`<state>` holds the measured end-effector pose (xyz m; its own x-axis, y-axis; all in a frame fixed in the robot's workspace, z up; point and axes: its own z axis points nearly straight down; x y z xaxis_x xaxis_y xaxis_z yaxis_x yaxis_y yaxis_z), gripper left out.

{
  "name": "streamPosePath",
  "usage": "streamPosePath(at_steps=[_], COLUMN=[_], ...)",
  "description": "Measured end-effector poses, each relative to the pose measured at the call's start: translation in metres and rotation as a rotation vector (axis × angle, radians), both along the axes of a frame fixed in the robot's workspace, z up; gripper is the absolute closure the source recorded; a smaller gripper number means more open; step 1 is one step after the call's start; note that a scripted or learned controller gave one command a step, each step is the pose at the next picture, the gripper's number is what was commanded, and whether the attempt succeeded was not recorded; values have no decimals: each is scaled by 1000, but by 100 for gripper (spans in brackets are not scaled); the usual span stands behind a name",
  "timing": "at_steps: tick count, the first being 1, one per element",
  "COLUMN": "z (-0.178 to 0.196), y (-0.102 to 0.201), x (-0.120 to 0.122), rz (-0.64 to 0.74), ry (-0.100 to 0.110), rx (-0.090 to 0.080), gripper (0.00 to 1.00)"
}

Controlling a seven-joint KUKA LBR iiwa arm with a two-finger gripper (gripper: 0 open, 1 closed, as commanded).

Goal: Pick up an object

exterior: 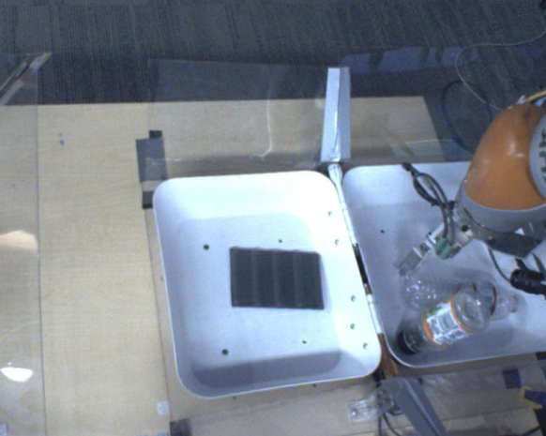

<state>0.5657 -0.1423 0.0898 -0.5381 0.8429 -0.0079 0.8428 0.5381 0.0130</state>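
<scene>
Claw hovers over right bin, above plastic bottle.

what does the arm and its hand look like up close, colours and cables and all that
The arm is a rounded grey body with a broad glossy orange band above the wrist. Thin black cables loop off its wrist side over the right bin. The hand is small and metallic grey, with a bit of green near the tip; its finer details are too small to make out.
</scene>
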Motion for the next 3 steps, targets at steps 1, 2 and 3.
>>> streamPosePath(at_steps=[1, 2, 3], z=[1, 1, 0], y=[13, 43, 52], x=[-73, -59, -50], rz=[67, 114, -102], ry=[-3, -2, 2], rx=[-3, -4, 0], gripper=[0, 0, 0])
